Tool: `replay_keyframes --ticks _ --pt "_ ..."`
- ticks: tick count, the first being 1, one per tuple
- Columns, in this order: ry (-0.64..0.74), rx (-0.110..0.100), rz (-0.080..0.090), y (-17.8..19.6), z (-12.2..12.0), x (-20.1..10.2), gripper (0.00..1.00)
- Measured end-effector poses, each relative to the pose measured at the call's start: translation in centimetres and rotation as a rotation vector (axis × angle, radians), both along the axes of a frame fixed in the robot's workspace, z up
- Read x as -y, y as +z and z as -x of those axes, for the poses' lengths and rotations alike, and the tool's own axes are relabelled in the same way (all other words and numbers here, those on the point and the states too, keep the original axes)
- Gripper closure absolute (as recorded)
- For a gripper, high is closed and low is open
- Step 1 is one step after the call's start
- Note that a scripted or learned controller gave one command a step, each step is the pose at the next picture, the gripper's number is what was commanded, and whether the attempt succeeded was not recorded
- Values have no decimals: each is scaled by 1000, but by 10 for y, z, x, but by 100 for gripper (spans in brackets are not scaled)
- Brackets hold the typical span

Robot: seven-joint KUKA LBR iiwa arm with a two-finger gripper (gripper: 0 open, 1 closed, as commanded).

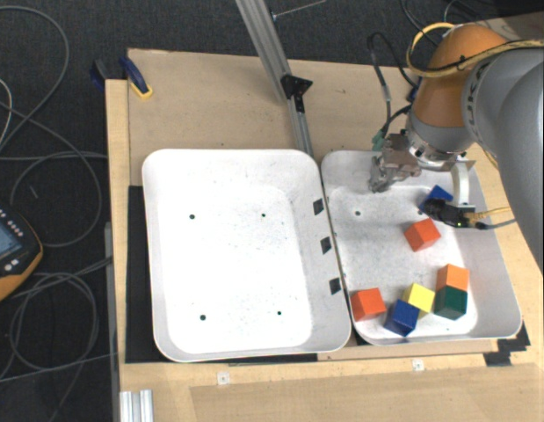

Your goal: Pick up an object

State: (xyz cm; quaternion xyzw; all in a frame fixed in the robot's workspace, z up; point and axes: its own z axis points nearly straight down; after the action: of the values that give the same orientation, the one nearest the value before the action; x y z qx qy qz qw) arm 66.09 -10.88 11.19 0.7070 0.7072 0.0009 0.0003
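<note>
Arm (482,77) is reaching in from the right, w/ its orange band sitting above the wrist, and the gripper (383,181) is hanging over the far left part of the right bin (342,200), close to that bin's far edge. Can't tell how the gripper is standing, too dark and small. Nothing is showing up as held.

Right bin is carrying all the blocks. An orange-red block (422,234) is lying roughly mid-bin, apart from the rest. Near the right edge, further back, a small blue block (439,194) is peeking out just beside a black part (447,211) of the tool; can't tell if they're touching.

Along the near edge a cluster is sitting: an orange block (369,302) toward the near left corner, a blue block (401,317) just beside it, a yellow block (421,296) touching the blue one, then a green block (450,301) w/ another orange block (453,277) right behind it, those two touching.

Left bin (166,236) is lying beside the right one, black clips (325,244) sitting along the shared edge. A metal bar (267,51) is slanting across the far side of the bench (201,95). A blue-yellow tool (136,77) is resting at the bench's far left corner.
</note>
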Motion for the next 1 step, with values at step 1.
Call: replay_keyframes --ticks 1 --pt "2 5 1 53 3 -9 100"
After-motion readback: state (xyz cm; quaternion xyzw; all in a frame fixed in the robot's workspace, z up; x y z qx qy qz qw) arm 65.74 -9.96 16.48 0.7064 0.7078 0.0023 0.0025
